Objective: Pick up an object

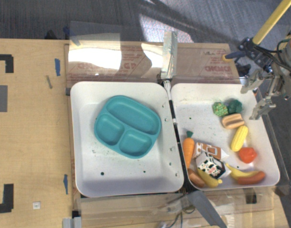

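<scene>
The right bin [202, 99] holds several toy foods. A green broccoli [227, 107] lies next to a hot dog bun [232, 121], with a yellow corn cob [239, 137] and a red tomato [247, 155] below them. Along the front lie a banana [236, 171], a brown sausage [252, 177], a cow-print carton [210, 166] and an orange carrot [188, 148]. My gripper [254, 99] hangs over the bin's far right edge, just right of the broccoli. It is open, with nothing between its fingers [259, 110].
A teal divided plate [128, 126] lies in the left bin [83, 141]. A metal divider [169, 56] stands behind the seam between the bins. Brown board covers the bench to the left [26, 127].
</scene>
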Motion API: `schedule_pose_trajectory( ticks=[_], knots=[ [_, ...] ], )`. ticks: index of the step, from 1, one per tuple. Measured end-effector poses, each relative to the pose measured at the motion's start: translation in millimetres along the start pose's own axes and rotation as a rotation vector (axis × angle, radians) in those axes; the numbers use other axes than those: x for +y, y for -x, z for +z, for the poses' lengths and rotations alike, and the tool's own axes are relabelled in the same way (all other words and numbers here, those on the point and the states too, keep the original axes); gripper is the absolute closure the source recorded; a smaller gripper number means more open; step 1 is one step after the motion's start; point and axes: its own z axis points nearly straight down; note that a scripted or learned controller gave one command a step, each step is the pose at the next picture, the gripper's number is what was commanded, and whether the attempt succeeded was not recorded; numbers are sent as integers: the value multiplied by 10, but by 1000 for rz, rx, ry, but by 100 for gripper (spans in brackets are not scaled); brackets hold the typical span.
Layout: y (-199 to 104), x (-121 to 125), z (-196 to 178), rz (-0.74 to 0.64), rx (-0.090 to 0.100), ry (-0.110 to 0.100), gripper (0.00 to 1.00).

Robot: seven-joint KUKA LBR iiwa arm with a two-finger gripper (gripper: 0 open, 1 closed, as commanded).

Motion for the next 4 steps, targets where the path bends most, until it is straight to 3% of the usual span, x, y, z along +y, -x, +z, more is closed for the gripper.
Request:
schedule_pose_trajectory(
  ticks=[1,2,3,4],
  knots=[
    [107,-27,1369,298,11,2,0],
    [-138,-370,1884,363,-3,-1,0],
    [-105,-355,1760,359,-12,-3,100],
    [-890,-312,1877,521,-4,0,100]
  ],
)
